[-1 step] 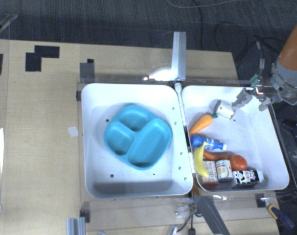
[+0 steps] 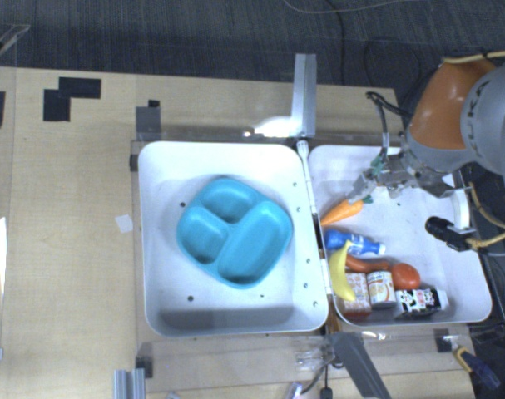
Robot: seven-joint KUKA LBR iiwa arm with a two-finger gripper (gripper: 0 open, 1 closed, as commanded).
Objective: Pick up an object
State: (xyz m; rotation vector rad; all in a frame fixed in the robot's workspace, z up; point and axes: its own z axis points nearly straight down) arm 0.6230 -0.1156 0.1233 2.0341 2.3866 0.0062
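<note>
My gripper [image 2: 382, 178] hangs over the upper middle of the right bin [image 2: 464, 260], under the orange-banded wrist. Just below and left of it lies an orange carrot [image 2: 342, 212], its green top pointing toward the gripper. Whether the two touch is unclear. Lower in the same bin lie a blue and white bottle [image 2: 356, 242], a yellow banana [image 2: 341, 278], a long red item [image 2: 377, 265], two small cans [image 2: 373, 290] and a black and white carton [image 2: 418, 300].
The left bin [image 2: 165, 248] holds a blue divided plate [image 2: 234, 231]. A metal post [image 2: 304, 94] stands at the back between the bins. A black part of the arm [image 2: 445, 231] reaches over the right bin's right side.
</note>
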